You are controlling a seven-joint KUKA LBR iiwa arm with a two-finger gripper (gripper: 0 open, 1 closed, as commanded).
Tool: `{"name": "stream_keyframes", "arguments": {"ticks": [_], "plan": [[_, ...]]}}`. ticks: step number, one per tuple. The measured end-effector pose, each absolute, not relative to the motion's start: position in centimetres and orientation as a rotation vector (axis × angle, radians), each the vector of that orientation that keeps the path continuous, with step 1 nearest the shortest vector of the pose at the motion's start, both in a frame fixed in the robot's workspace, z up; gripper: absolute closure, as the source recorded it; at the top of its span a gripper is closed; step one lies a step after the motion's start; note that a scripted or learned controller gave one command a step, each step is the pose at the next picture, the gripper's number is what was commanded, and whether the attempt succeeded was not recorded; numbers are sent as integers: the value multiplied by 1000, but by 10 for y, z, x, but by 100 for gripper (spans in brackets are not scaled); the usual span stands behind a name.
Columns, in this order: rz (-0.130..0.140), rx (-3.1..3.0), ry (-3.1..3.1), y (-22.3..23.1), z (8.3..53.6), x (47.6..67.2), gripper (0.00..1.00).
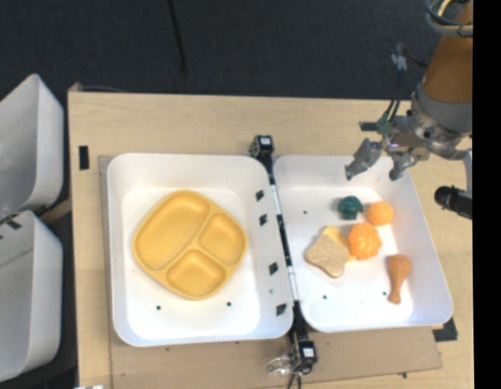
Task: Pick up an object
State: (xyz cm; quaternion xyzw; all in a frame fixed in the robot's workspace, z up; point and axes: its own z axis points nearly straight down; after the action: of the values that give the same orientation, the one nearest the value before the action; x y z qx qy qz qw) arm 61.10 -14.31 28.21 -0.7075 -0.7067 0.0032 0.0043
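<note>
Gripper (380, 162) being held over right bin (315, 306) at 12 o'clock edge, fingers spread, nothing gripped. Drumstick (398, 276) lying at 4 o'clock, long axis 12-to-6, bone downward. Arm being cropped at right.

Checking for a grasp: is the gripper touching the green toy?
Apart. The camera view shows the gripper open above the bin's far edge, with bare white bin floor between it and the green toy.
</note>
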Motion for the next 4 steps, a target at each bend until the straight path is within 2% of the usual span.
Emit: {"name": "stream_keyframes", "arguments": {"ticks": [1,2,4], "plan": [[-2,-2221,-2223,-143,289,613,0],[6,-2224,-2219,-155,235,611,0],[6,-2226,-2218,-156,128,624,0]]}}
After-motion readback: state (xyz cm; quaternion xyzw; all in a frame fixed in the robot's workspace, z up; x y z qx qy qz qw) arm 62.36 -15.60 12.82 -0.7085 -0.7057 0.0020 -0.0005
